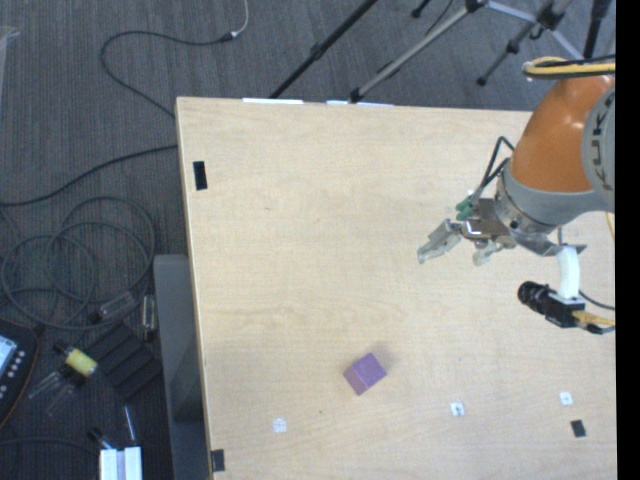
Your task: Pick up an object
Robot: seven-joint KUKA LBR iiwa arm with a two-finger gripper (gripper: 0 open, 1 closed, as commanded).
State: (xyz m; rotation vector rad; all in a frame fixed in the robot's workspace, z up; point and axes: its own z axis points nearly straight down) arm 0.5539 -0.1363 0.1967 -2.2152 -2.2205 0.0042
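Gripper (458, 247) at right centre of frame, fingers spread open, holding nothing. Purple block (365, 373) lies on wooden board (300, 228), lower centre, well apart. Block sits below and left of gripper; squarish, turned diagonal, no clear long axis.

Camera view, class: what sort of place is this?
Probably a robotics lab: a robot arm over a plywood bench, loose cables on grey carpet, and tripod legs behind.

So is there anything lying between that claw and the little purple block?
No. In the camera view, only bare wooden board separates the gripper from the purple block.
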